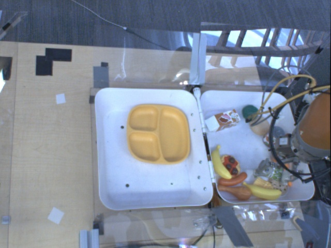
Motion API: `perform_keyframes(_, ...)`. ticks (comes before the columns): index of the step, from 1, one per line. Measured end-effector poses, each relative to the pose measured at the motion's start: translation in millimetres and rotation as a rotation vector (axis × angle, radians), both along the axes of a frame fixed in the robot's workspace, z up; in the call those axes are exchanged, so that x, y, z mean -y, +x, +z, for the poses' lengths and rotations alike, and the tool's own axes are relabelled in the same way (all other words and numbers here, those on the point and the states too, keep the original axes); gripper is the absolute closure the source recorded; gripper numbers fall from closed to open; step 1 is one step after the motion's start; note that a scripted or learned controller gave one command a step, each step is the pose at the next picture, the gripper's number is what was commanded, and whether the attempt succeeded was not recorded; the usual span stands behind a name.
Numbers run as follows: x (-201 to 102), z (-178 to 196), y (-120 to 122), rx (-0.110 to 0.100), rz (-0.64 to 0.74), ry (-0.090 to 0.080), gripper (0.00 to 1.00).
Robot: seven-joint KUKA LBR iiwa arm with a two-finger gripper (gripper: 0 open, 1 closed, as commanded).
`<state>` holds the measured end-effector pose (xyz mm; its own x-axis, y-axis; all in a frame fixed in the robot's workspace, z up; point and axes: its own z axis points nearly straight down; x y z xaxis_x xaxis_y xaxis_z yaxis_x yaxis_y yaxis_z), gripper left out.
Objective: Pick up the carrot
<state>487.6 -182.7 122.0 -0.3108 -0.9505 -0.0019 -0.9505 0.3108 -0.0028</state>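
- The bench [46, 154] bears two shallow white bins side by side; their inner walls meet along a narrow seam down the middle.
- The left bin [111, 154] carries a yellow divided plate [158, 133] near its middle, with bare white floor all round it out to the rim.
- The right bin [243, 99] is crowded along its near edge and more open across the middle.
- The carrot [236, 192], a dull orange-brown piece, lies at the near-left corner of the right bin, close against the front wall.
- A red sausage [234, 180] lies just behind the carrot, nearly parallel with it.
- One banana [219, 165] curves along the left wall beside a small dark toy with red spots [231, 164]; a second banana [265, 191] lies by the front wall, to the right of the carrot.
- A small printed packet [226, 119] and a green object [251, 111] sit toward the far side of that bin.
- The tool [270, 170] hangs low over the near-right part of the right bin, above the second banana and apart from the carrot; cables and clutter hide its fingers, so I cannot tell how it stands or whether it has hold of anything.
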Motion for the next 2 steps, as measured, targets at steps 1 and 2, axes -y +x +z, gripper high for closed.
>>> perform_keyframes(1,-36.8,-33.2,79.6,0.010,0.079,-0.001,1.00)
perform_keyframes(2,15.9,-32.9,63.7,0.010,0.629,-0.002,1.00)
